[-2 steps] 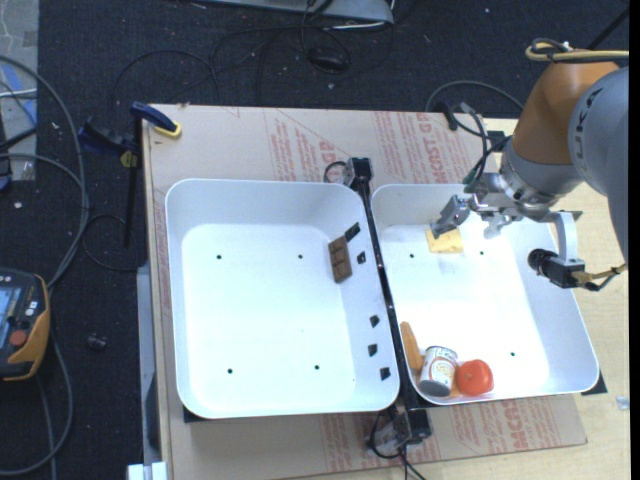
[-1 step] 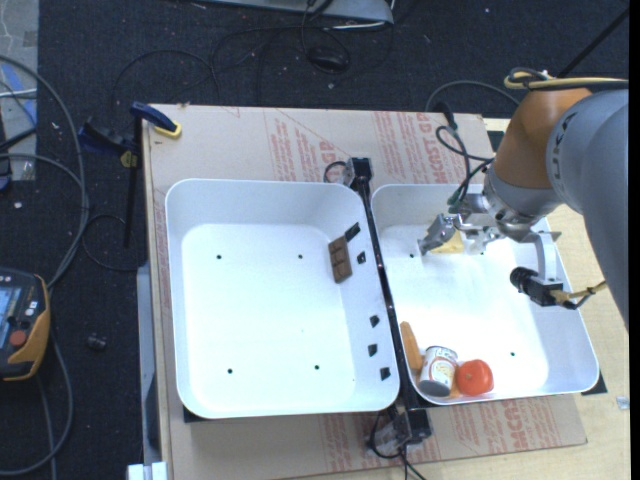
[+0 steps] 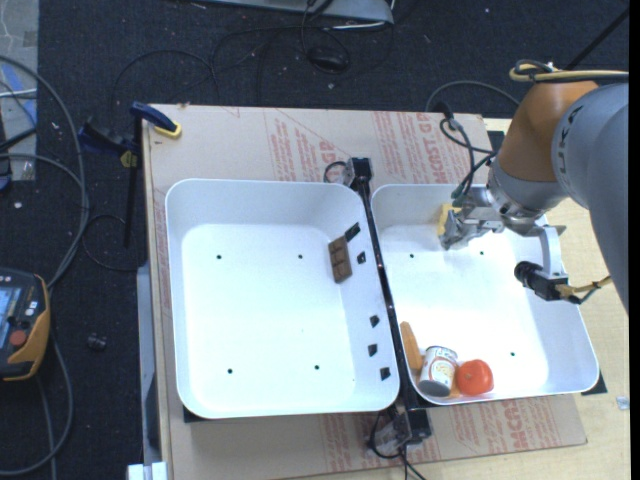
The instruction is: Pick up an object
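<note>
Hand [image 3: 458, 230] is being held over right bin's [image 3: 560, 313] far end, grip state untellable; can [image 3: 437, 369] and tomato [image 3: 474, 376] are lying toward 6 o'clock.

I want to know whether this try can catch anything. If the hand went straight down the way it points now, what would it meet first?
Probably the bare white floor of the right bin, near its far wall. The hand hangs above that spot, though depth is unclear. The can, tomato and carrot lie at the near corner.
</note>
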Motion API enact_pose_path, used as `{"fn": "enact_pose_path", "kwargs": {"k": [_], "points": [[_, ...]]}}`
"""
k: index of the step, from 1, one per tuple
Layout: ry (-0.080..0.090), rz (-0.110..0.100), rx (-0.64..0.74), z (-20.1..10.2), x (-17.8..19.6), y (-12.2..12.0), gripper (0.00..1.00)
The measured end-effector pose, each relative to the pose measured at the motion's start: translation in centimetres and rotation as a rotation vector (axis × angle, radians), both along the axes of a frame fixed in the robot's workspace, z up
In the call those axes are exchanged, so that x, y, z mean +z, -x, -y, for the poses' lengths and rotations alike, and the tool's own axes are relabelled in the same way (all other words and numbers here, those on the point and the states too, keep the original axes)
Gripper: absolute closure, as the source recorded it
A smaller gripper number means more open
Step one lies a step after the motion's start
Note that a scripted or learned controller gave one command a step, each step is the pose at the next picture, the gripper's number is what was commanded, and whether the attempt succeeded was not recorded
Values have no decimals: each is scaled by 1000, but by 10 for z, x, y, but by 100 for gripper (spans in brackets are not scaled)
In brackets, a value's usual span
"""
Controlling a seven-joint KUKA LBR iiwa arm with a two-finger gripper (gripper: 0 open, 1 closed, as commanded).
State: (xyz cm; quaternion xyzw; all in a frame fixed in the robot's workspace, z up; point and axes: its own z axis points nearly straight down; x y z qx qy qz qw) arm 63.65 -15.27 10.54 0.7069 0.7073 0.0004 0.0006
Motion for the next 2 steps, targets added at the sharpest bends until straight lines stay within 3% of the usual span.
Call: {"fn": "enact_pose_path", "kwargs": {"k": [2], "points": [[0,2,-1,2,87,-2,100]]}}
